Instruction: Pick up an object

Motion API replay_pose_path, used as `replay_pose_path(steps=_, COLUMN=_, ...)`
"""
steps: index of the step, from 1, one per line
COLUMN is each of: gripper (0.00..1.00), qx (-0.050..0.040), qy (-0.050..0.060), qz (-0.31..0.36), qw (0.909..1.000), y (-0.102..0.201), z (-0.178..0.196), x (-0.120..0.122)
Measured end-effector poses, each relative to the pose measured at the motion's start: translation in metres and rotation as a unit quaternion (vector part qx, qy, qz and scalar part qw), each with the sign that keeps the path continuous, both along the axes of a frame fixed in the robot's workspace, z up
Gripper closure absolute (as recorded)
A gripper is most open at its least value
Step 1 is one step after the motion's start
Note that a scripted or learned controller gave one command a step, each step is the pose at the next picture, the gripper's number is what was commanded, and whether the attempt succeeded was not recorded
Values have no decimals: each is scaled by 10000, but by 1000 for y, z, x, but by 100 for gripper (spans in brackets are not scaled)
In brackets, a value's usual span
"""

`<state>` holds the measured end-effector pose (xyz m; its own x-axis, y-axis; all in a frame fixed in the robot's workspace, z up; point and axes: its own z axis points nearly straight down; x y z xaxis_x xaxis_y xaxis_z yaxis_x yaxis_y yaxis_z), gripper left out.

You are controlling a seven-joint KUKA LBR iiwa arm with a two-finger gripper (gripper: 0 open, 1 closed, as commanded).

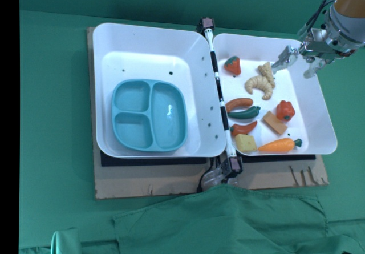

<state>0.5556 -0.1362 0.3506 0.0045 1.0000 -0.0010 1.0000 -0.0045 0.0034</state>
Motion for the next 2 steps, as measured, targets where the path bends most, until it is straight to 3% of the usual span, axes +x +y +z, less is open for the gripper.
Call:
replay_pose_path(steps=1, gripper=0, qx=-29, qy=-25, qz=5, qw=10000, y=-39, z=-28, x=89)
replay_pose_path(steps=2, gripper=100, qx=-34, qy=-49, qz=-8, qw=10000, y=-38, z=-12, x=87)
